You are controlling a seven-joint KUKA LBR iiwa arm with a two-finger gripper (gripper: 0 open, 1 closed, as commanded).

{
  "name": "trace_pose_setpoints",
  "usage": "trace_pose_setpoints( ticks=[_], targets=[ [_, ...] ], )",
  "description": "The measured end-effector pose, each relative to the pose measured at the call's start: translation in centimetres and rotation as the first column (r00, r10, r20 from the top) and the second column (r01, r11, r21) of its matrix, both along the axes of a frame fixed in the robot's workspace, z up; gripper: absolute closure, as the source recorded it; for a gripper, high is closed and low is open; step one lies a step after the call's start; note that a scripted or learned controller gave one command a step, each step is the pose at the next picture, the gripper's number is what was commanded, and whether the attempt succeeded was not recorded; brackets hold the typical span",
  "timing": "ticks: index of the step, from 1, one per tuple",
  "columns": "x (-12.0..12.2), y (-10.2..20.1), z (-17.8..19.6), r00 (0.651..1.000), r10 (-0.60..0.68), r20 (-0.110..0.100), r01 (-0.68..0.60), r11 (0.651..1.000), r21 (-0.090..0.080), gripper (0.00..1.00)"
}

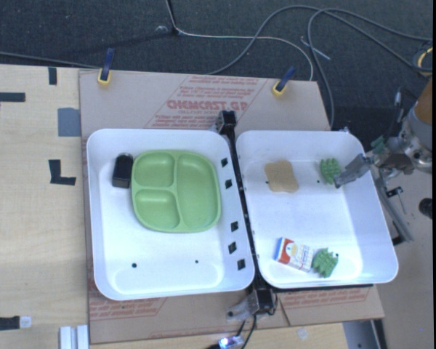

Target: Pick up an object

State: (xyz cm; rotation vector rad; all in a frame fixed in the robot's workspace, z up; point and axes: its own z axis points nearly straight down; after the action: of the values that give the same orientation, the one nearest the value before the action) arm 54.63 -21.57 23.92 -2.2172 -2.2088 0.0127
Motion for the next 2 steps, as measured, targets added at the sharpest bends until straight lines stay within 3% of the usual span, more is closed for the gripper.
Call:
trace_pose_setpoints(
  ticks=[1,2],
  targets=[
    [0.3,0.1,0.8,1.0,0.005,0.013,-0.005,1.0,-0.003,0.0],
    [0.2,0.8,-5.4,1.0,0.005,0.01,-0.005,1.0,-0.002,0.0]
  ],
)
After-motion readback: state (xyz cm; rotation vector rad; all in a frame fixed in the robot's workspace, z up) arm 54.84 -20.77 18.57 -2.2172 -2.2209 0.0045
